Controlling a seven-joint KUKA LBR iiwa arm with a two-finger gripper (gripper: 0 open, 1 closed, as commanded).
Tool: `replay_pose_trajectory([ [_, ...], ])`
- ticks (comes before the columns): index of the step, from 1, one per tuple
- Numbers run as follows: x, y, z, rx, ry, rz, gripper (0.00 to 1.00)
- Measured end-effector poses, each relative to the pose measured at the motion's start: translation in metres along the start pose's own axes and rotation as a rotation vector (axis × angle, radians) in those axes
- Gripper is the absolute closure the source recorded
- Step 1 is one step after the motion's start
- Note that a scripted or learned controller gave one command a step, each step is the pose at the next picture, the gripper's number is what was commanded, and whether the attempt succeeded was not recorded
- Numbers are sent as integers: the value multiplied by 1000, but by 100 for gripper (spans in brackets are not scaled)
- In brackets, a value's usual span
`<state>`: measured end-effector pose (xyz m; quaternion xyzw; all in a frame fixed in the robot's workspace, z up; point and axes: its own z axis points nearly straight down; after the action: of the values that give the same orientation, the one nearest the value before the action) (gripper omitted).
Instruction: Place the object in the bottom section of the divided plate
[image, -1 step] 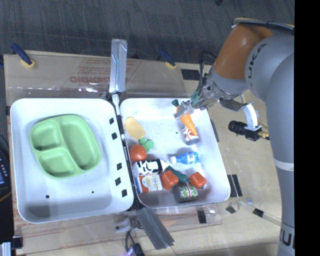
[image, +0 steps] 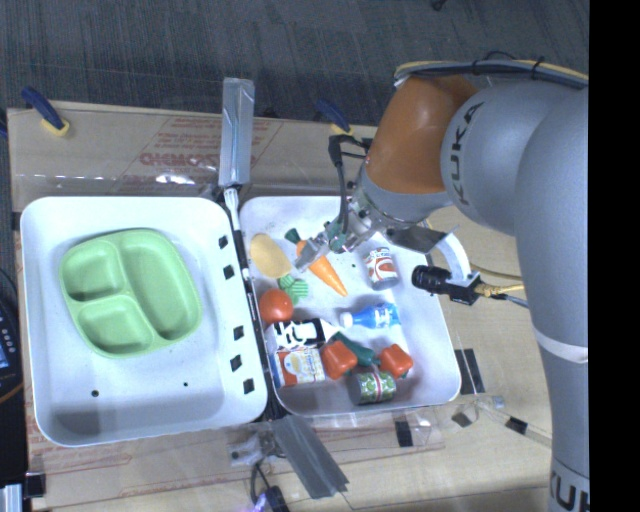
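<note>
The grey arm with the orange band (image: 425, 135) is reaching in over the right shallow white bin (image: 440, 330), with the claw (image: 335, 240) sitting low at the bin's upper middle. The claw is touching or hanging just above the orange plastic carrot (image: 328, 273); whether it is released or clenched, I cannot tell, and nothing is clearly showing between its tips.

The carrot is lying tilted just below the claw, green top pointing up-left. Left of the claw a pale yellow rounded toy (image: 268, 254) is lying near the bin's wall. Right of the claw a small red and white can (image: 381, 267) is standing. Below the claw a white and blue bottle (image: 372, 318) is lying on its side. Further down-left a red tomato-like toy (image: 276, 305) is sitting above a black and white carton (image: 303, 331).

The light green divided plastic plate (image: 128, 290) is resting in the left shallow white bin (image: 60, 400), well apart to the claw's left, its sections holding nothing. Both bins are sitting side by side on the worktop (image: 150, 470).
</note>
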<state>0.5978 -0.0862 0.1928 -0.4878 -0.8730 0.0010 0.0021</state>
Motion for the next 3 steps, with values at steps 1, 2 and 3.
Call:
replay_pose_trajectory([
  [1, 67, 10, 2, 0, -1, -442, 100],
  [2, 136, 16, 2, 0, -2, -602, 100],
  [3, 106, 35, 1, -3, -4, -376, 100],
])
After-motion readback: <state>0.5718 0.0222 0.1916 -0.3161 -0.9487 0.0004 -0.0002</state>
